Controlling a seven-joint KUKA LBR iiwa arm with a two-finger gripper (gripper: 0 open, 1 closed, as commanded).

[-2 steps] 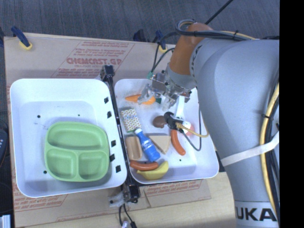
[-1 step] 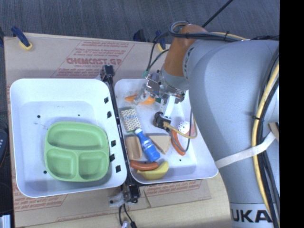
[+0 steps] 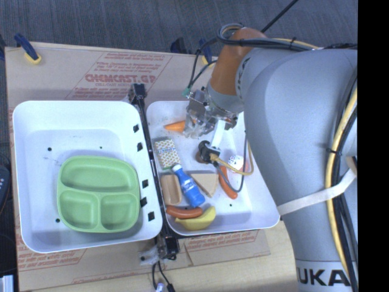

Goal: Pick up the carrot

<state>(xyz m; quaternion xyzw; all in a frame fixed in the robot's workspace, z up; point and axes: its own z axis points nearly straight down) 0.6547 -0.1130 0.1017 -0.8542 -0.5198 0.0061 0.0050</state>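
Note:
The carrot [image 3: 175, 126] is a small orange piece lying at the back left of the right bin [image 3: 258, 208]. My gripper [image 3: 197, 126] hangs low over the back of that bin, right beside the carrot's right end. The carrot looks to be resting on the bin floor, and I cannot see whether anything touches it. The arm's grey body and orange band cover the bin's back right corner.
The right bin also holds a checkered cracker [image 3: 165, 152], a blue bottle [image 3: 190, 188], a bread slice [image 3: 208, 183], a long orange-red pepper [image 3: 228, 184], a sausage [image 3: 183, 212] and a banana [image 3: 199, 221]. A green divided plate [image 3: 97, 193] lies in the left bin [image 3: 36, 139].

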